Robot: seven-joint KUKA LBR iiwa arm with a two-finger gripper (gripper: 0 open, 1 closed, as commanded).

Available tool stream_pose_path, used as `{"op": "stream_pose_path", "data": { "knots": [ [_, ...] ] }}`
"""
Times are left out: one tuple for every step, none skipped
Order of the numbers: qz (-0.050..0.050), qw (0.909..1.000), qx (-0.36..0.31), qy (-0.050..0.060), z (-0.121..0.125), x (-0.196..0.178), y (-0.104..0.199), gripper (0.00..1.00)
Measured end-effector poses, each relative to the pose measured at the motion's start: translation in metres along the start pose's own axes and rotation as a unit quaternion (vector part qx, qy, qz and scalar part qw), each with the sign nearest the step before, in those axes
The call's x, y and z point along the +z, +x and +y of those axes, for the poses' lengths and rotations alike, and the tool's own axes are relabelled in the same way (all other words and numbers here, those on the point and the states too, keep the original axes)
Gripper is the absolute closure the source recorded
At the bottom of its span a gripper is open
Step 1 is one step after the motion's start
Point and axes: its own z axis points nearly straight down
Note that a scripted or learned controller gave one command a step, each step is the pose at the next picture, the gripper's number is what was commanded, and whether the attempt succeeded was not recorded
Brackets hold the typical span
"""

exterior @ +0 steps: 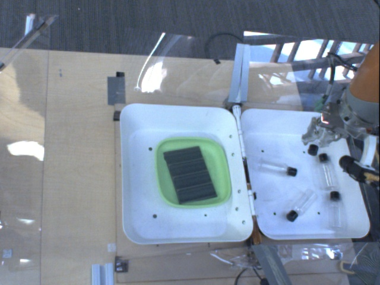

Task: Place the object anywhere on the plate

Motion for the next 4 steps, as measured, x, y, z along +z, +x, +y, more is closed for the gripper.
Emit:
{"op": "stream_pose_path", "data": {
  "knots": [
    [0.0,1.0,0.003,0.002,-0.08,0.015,0.063,1.0],
    [0.001,0.9989,-0.047,0.001,-0.083,0.018,0.148,1.0],
    [0.001,0.9942,-0.107,0.001,-0.07,0.019,0.215,1.0],
    [0.001,0.9943,-0.107,0.001,-0.07,0.019,0.215,0.0]
  ]
}}
